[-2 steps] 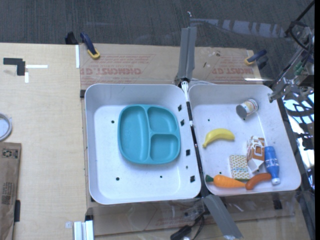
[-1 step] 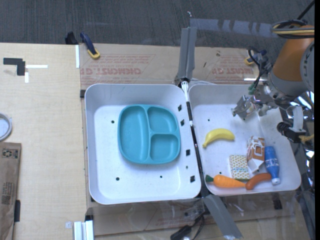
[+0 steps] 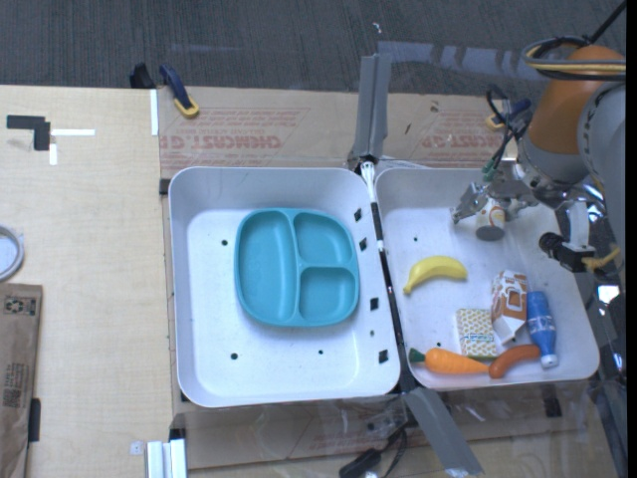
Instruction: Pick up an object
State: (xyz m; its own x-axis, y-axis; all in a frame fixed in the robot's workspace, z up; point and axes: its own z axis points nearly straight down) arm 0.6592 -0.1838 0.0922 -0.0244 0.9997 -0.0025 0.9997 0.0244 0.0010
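Note:
The right bin [image 3: 398,297] holds a yellow banana [image 3: 435,271], an orange carrot [image 3: 453,362], a tan waffle-textured block [image 3: 476,333], a white and orange carton [image 3: 509,305], a blue bottle [image 3: 539,328] and a reddish sausage [image 3: 513,359]. My gripper [image 3: 485,214] hangs over the bin's far right part, above and to the right of the banana. A small grey thing [image 3: 490,233] lies just beneath its fingertips. Nothing shows between the fingers.
The left bin [image 3: 189,297] holds a teal divided plate [image 3: 297,267]. A grey post [image 3: 369,108] rises behind the seam between the bins. A blue and yellow clamp [image 3: 179,92] sits at the bench's back left.

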